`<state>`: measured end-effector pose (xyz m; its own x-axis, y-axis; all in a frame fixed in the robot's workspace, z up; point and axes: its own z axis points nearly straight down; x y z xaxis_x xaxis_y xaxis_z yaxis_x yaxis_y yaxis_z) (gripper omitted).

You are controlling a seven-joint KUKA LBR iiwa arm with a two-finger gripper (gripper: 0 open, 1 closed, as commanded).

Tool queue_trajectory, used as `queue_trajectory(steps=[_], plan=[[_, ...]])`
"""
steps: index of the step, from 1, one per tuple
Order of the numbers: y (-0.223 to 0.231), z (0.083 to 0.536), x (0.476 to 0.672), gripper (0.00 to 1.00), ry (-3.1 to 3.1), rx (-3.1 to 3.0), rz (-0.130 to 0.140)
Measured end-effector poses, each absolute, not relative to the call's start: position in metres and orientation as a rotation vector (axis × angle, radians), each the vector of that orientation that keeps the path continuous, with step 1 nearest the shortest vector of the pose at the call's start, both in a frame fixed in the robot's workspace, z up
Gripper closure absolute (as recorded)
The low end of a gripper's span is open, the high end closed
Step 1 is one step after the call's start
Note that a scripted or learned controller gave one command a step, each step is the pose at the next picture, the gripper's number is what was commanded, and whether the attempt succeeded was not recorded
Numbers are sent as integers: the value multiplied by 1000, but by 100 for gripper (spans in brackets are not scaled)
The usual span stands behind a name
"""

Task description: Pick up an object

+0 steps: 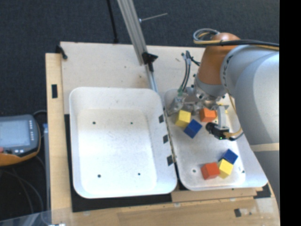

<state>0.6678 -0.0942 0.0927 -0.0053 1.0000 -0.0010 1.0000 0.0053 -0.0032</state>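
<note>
Here the gripper point(200, 108) hangs low over the right bin point(188, 173), above a yellow cube point(183, 118), blue cube point(192, 128) and orange cube point(208, 114). Its grip I cannot tell. More cubes point(219, 165) lie near the bin's front.

From my remote station I see six small blocks in the right-hand bin point(188, 175). Near its upper end, a yellow block point(183, 117) sits touching a blue block point(193, 129) that is turned cornerwise; an orange block point(208, 114) lies just beside them to the right, partly shadowed. Toward the lower end, well apart from that group, an orange-red block point(210, 170) touches a second yellow block point(225, 168), with a second blue block point(230, 156) just above the yellow one. All six rest flat on the bin floor.
</note>
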Motion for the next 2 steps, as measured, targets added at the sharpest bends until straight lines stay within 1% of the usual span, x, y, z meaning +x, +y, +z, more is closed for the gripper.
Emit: queue_trajectory(steps=[1,2], plan=[[-112,97,624,0,-2219,-2224,5],[-98,114,572,0,-2219,-2225,3]])
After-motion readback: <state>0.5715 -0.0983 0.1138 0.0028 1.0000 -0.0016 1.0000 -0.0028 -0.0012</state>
